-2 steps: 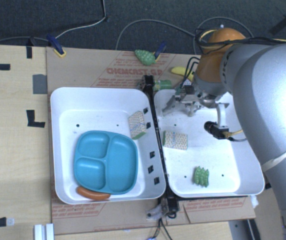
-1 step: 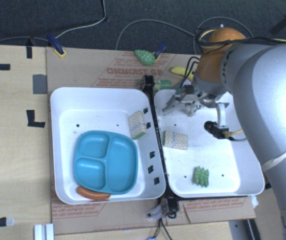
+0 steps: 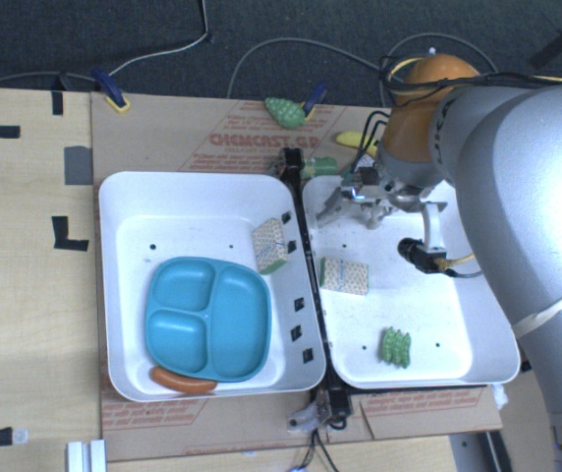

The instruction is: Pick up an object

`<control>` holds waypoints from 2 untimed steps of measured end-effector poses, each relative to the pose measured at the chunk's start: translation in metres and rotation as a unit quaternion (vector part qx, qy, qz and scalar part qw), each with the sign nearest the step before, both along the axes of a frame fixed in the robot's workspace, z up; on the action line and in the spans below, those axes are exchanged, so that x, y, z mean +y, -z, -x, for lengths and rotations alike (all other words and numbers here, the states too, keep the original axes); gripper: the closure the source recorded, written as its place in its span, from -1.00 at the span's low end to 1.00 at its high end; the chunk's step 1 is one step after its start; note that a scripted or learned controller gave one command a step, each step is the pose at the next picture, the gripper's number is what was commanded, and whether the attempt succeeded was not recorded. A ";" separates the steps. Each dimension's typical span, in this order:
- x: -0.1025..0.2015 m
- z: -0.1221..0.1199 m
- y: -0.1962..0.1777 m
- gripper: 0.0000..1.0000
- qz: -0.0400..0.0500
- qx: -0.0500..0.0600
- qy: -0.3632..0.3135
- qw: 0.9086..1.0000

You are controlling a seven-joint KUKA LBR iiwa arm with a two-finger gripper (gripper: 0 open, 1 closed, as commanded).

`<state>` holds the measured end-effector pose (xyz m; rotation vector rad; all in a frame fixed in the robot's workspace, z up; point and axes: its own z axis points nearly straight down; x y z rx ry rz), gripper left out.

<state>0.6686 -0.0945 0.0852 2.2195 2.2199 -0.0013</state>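
Observation:
My gripper [image 3: 362, 203] hangs low over the back left part of the right bin [image 3: 458, 362], under the orange wrist band [image 3: 428, 77]. Just in front of it a small patterned square packet [image 3: 344, 275] lies flat on the bin floor, apart from the gripper. A green knobbly piece [image 3: 395, 346] rests near the right bin's front edge. In the left bin [image 3: 124, 264] a second patterned packet [image 3: 271, 243] leans by the divider. A blue divided plate [image 3: 207, 318] lies there too, with an orange sausage-shaped thing [image 3: 183, 381] at its front edge.
The grey arm body [image 3: 527, 195] covers the right bin's right side. Black clips [image 3: 299, 264] run along the divider between the bins. Behind the bins, on the cardboard, lie a green object [image 3: 285, 112] and a yellow object [image 3: 353, 140]. Cables cross the dark floor at the back.

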 end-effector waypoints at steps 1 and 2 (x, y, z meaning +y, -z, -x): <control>-0.001 0.021 -0.001 -1.00 0.000 0.000 0.000 1.000; -0.007 0.000 -0.008 -1.00 -0.001 0.001 -0.001 1.000</control>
